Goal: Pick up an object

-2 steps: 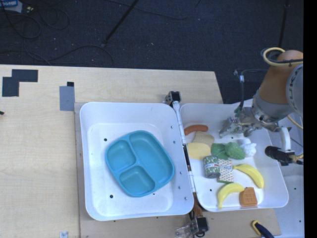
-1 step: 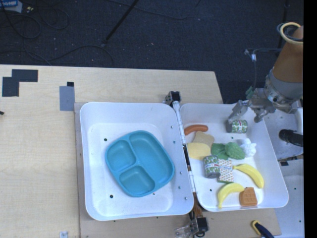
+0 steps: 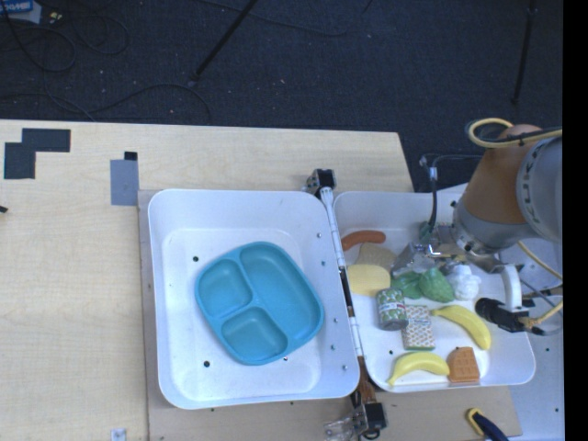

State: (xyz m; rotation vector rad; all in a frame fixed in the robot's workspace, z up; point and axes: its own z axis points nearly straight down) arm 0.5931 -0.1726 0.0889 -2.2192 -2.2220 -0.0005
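My gripper [image 3: 418,257] hangs low in the right bin [image 3: 514,375], at its upper middle, just above a green leafy toy [image 3: 434,287] and a white object [image 3: 465,283]. Around it lie an orange-red sausage [image 3: 363,239], a pale yellow round piece [image 3: 367,278], a green can [image 3: 391,309], a patterned small box [image 3: 419,327], two bananas [image 3: 465,324] [image 3: 418,366] and an orange waffle-like piece [image 3: 464,366]. I see nothing lifted clear of the bin.
The left bin [image 3: 175,246] holds a blue divided plate [image 3: 257,301]. A metal divider [image 3: 335,274] runs between the two bins. The arm's orange band and grey body [image 3: 505,186] lean in over the right bin's far right corner, with cables [image 3: 519,315] beside it.
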